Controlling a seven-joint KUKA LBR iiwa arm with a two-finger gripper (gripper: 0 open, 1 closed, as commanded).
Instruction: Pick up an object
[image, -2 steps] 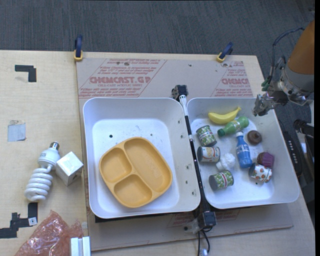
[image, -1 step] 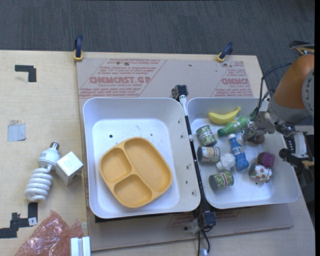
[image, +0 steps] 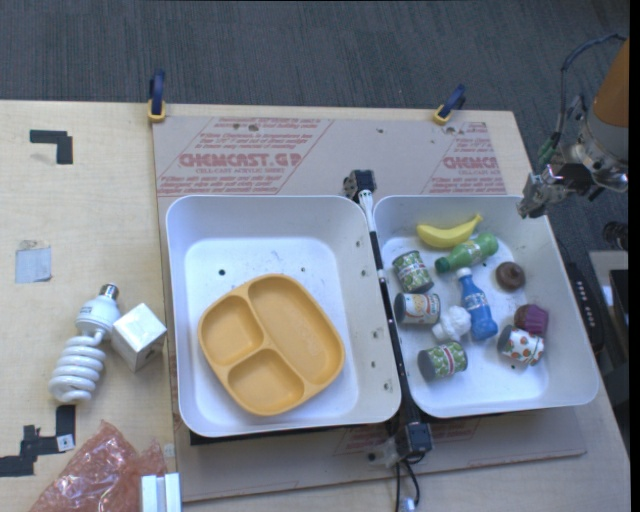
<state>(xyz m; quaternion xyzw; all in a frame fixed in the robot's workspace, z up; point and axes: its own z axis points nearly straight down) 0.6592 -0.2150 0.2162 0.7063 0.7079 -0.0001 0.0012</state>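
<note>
— Left bin (image: 190, 240) holds what?
— One yellow divided tray (image: 271, 343). Right of that bin, the second bin (image: 570, 350) carries a banana (image: 447, 232), green bottle (image: 467, 253), blue bottle (image: 478, 304) and small cans (image: 411, 270).
— And the gripper (image: 532, 200)?
— Above the second bin's far right corner, holding nothing; finger spread unclear.
</note>
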